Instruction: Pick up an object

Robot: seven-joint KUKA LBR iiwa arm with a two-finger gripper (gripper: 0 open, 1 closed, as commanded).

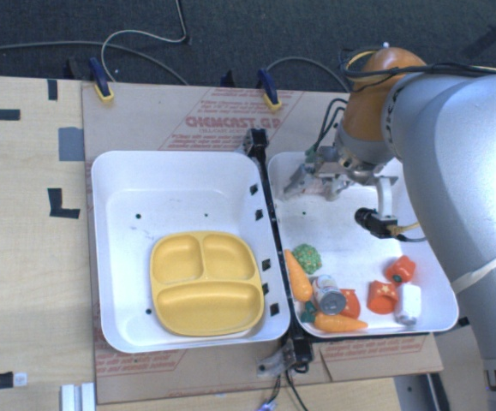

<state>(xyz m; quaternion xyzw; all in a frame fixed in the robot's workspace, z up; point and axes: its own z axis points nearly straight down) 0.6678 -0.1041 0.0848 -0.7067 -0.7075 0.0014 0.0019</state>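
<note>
Grey, broad and curved, the arm's upper body (453, 178) is taking up the right of the camera view, nearest the lens, with the orange band (376, 92) sitting above the wrist. Below that band the hand (316, 181) is hanging over the far part of the right white bin (350, 238), close to the divider where the two bins are meeting; its metal fingers are pointing down and left, and I cannot tell whether they are spread or closed, nor can anything be seen between them. Candidate objects are lying clustered at the near end of that bin, well apart from the hand: a green bumpy broccoli-like toy (307, 258), a long orange carrot-shaped toy (298, 277) just beside the divider, a small grey metal can (329, 300) touching a second orange carrot toy (340, 322), a red block-like toy (382, 297), a red-orange pepper-like toy (401, 269) and a small white bottle-shaped piece (409, 303). Left white bin (119, 187) is carrying a yellow plastic three-compartment plate (206, 282) in its near half. Both bins are resting on a cardboard sheet (205, 118) clamped to the pale wooden worktop (20, 255).
</note>
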